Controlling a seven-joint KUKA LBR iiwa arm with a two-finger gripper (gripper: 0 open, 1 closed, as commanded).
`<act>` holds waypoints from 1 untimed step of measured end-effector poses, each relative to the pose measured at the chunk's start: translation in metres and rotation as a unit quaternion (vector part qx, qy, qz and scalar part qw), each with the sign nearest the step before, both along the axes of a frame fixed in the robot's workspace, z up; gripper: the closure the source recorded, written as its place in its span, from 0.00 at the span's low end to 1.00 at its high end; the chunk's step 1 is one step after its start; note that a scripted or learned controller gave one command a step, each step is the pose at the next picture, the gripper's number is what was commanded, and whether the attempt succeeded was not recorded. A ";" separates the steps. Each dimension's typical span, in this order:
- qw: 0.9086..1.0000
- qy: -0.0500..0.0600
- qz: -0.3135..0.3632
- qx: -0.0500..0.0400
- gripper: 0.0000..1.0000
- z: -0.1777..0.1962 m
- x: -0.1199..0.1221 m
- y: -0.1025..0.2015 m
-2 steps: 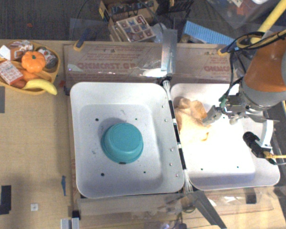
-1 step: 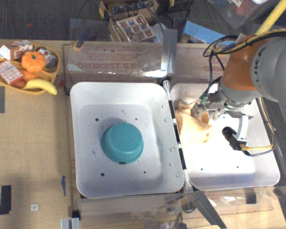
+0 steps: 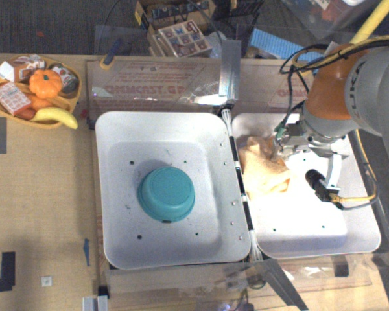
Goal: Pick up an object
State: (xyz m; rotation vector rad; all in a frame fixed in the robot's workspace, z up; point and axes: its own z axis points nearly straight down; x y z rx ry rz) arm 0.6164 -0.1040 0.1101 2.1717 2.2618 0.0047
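Pincer low over tan crumpled object in right bin; opening hidden, cannot tell. You should centre on bulk before closing.

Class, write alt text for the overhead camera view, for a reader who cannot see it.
A grey robot arm with an orange band reaches from the right into the right bin, its gripper down at a pale tan object lying against the bin's left side. The left bin holds a teal bowl, upside down.
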 end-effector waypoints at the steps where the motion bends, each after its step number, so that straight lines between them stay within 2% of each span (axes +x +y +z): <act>1: 0.985 0.001 0.174 -0.001 1.00 0.076 0.014 0.016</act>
